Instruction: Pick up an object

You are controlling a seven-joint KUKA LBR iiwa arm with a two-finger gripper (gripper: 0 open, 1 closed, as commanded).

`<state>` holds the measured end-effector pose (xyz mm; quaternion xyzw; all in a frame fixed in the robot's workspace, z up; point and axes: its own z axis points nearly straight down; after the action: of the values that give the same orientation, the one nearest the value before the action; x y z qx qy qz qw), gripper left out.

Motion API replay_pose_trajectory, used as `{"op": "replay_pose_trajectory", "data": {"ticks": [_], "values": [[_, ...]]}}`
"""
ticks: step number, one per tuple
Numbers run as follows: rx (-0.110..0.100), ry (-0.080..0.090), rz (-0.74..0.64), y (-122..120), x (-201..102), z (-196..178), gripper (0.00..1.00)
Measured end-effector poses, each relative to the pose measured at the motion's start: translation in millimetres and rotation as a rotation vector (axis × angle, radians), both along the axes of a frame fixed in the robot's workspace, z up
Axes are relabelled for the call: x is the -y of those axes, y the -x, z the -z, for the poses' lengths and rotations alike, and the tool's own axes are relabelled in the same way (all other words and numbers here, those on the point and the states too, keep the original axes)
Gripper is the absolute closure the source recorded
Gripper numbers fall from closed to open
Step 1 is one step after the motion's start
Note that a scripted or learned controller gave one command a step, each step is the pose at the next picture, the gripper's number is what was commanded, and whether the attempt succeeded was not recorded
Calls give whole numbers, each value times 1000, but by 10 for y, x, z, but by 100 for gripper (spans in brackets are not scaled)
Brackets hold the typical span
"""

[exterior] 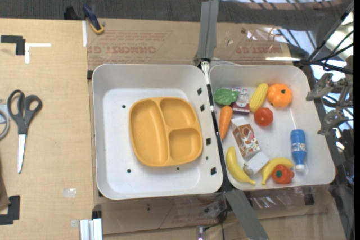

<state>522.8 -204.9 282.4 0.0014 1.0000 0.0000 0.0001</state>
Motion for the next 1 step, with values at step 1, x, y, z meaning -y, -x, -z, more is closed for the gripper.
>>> {"op": "replay_pose_trajectory", "data": {"ticks": [1], "values": [[0,0,112,412,164,1166,0]]}}
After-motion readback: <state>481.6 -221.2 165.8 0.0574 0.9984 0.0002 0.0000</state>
